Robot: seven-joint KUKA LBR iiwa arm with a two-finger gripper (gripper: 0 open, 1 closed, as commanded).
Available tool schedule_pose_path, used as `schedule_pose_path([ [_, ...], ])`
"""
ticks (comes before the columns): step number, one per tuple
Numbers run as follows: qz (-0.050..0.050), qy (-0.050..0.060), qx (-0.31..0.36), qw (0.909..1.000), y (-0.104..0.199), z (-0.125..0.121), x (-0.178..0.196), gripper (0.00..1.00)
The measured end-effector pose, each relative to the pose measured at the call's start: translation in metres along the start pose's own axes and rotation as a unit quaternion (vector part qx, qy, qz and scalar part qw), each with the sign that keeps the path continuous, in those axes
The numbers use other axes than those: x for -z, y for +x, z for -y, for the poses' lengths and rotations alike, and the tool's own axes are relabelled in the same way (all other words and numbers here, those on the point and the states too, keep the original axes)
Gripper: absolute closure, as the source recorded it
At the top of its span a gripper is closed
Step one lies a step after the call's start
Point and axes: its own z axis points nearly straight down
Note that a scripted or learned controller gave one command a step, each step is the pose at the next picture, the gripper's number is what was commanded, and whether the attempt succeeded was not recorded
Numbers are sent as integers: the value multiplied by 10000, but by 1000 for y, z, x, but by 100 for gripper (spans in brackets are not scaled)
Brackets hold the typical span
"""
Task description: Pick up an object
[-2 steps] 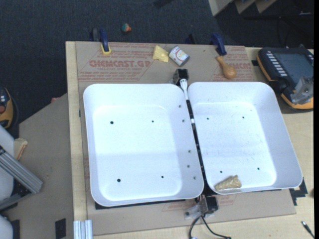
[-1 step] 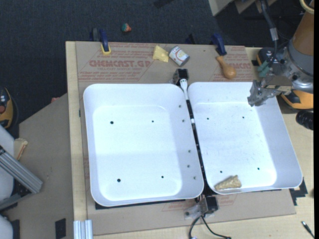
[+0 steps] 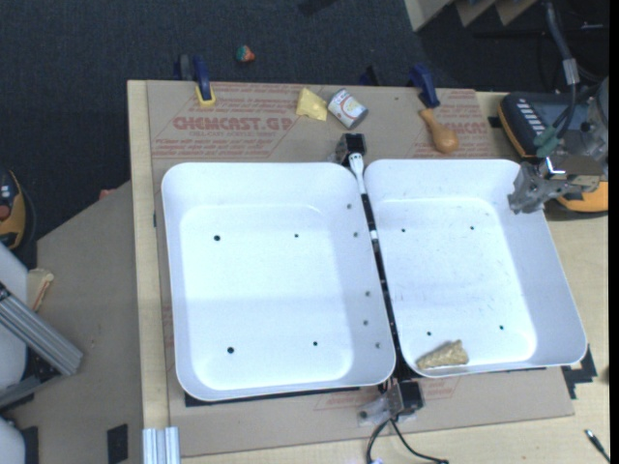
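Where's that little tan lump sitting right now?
The tan lump lies in the right bin, at its near edge close to the left corner.

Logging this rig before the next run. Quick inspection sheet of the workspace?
Surface: brown board under two white bins, left bin and right bin, side by side.
Job's things: one tan lump in the right bin, near its front edge.
Clutter: on the board behind the bins, a yellow piece, a small box and an orange-brown wooden piece.
Gripper: gripper at the right bin's far right corner; nothing seen between its fingers.
Cables: cable at the board's front edge.
Surroundings: dark carpet; blue clamps on the board's back edge.
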Motion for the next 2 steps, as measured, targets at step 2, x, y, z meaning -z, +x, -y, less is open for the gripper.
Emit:
schedule_pose_path([
  [2,28,-98,-20,9999,-24,36,152,100],
])
